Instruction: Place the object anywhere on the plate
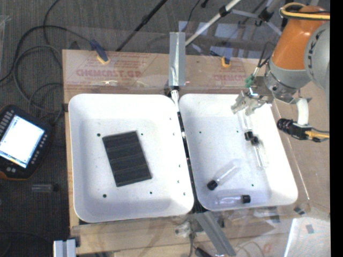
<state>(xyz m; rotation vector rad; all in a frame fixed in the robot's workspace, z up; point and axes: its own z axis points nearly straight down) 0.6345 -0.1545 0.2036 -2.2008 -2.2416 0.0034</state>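
**Clear vials in the right bin, dark plate in the left**

Nearest the camera, along the right bin's (pixel 278 194) front wall, lies a clear vial (pixel 233 199) with a black cap, on its side. Just behind it rests a second transparent vial (pixel 222 176), angled, its black cap pointing toward the front left. Two more slim clear tubes lie farther back: one with a black cap (pixel 250 133) and one beside it nearer the right wall (pixel 260 155). Both bins are smooth, shallow, white, with rounded corners.

The left bin (pixel 80 143) holds the plate (pixel 126 158), a flat, dark grey rectangle with ribbed bands across it, set at a slant on the bin floor, well apart from every vial.

The arm (pixel 300 50), grey with a glossy orange band, reaches in from the right and tilts down over the right bin's back corner. Its gripper (pixel 245 105) hangs above the bin floor with its pale fingers spread apart, nothing between them.
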